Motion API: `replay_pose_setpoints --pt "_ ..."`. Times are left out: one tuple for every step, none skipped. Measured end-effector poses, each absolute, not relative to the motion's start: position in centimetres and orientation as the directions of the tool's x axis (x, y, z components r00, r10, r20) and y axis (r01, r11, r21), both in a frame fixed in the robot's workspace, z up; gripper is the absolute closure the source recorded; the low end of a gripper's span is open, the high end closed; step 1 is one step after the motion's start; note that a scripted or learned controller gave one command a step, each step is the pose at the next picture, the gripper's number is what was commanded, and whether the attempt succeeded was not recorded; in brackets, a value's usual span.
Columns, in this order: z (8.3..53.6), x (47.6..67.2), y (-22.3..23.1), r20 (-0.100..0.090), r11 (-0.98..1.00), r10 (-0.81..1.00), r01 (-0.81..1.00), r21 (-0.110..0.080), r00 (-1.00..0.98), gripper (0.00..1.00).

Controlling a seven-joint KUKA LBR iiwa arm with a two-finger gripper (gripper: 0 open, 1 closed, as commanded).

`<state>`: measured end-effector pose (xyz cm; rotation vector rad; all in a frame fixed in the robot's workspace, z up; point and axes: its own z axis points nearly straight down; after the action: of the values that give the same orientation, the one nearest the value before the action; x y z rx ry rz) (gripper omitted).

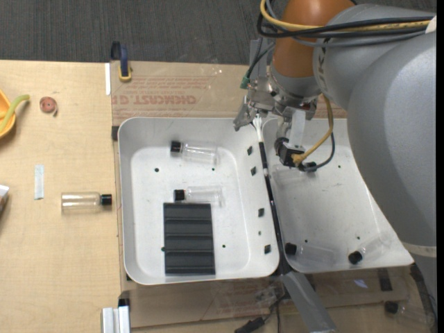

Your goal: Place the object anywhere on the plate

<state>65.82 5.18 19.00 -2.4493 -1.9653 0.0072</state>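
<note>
A black ribbed plate (188, 238) lies flat in the front half of the left bin (135, 186). Two clear vials with black caps lie in that bin: one (195, 151) near the back, another (201, 195) just behind the plate. My gripper (255, 122) hangs over the back end of the wall between the two bins, well behind and to the right of the plate. I see nothing in it. In the right bin (333, 200), a clear vial with a black cap (364, 253) lies at the front right, and a second one (302, 250) at the front left.
The grey arm covers the right bin's back right part. On the wooden bench left of the bins lie another clear vial (83, 200), a small white strip (39, 182), a red disc (47, 104) and an orange object (5, 115) at the edge. A blue clamp (119, 60) stands behind.
</note>
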Motion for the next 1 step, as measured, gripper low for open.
replay_pose_setpoints --pt "24.64 65.90 0.81 -0.002 -0.116 0.993 0.993 0.000 0.116 0.00"
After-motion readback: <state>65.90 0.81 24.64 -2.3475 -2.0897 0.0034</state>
